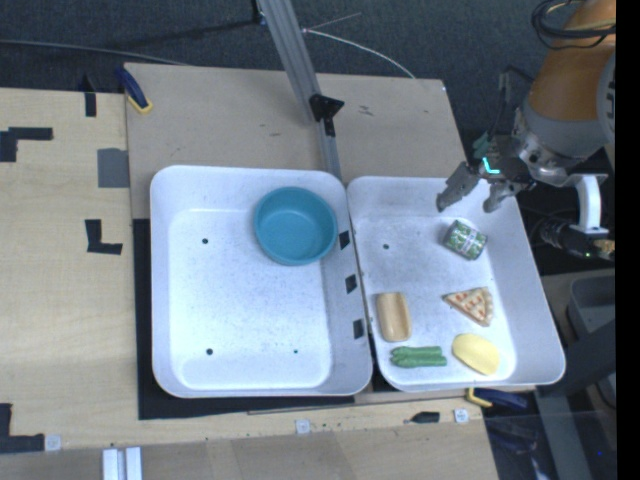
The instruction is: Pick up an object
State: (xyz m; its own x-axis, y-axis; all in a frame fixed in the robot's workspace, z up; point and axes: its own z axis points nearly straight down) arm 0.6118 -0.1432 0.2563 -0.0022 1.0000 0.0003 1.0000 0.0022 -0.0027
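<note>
The gripper [470, 197] is positioned above the upper part of the right bin [535, 298], near its far right corner, with its two dark fingers [451, 192] spread apart and nothing between them. The fingers point down and toward the left of the camera view. A small teal light shows on the wrist body just above the fingers. The arm [570, 88] enters from the right; its orange band and grey housing are cut off by the upper right edge of the view, so the upper links cannot be made out. Just below the fingertips, apart from them, lies a small green and white can [465, 239], tilted on its side; its label is too small to read. Further toward the near edge of the same bin lie a pizza slice [471, 304], a tan bread roll [392, 316], a green pea pod [417, 356] and a yellow lemon-shaped item [476, 353]. The left bin [180, 298], touching the right bin along the centre, holds a blue bowl [295, 225] standing upright in its upper right area.
</note>
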